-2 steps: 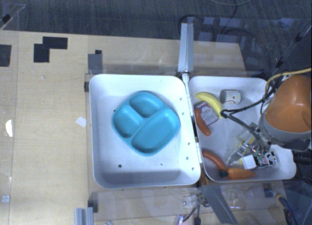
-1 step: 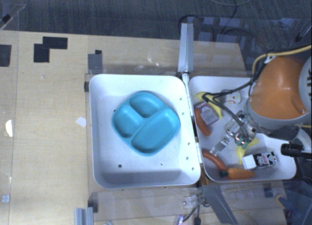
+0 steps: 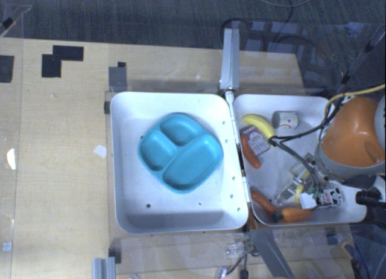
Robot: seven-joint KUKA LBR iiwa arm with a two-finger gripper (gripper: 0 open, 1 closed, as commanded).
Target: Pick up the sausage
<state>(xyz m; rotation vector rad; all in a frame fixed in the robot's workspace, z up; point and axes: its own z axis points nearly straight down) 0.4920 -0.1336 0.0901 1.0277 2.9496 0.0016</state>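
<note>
1. The sausage (image 3: 249,156), reddish, lies in the right bin (image 3: 313,104) against its left wall, partly under a packet (image 3: 256,142). It rests on the bin floor, so the pick is not yet done.
2. The gripper (image 3: 297,184) hangs low near the bin's front, well apart from the sausage; whether it is open or shut I cannot tell.
3. A banana (image 3: 259,124) and carrots (image 3: 279,209) lie nearby.
4. The packet's label is too small to read.
5. The left bin (image 3: 129,205) holds a blue tray (image 3: 181,152).
</note>
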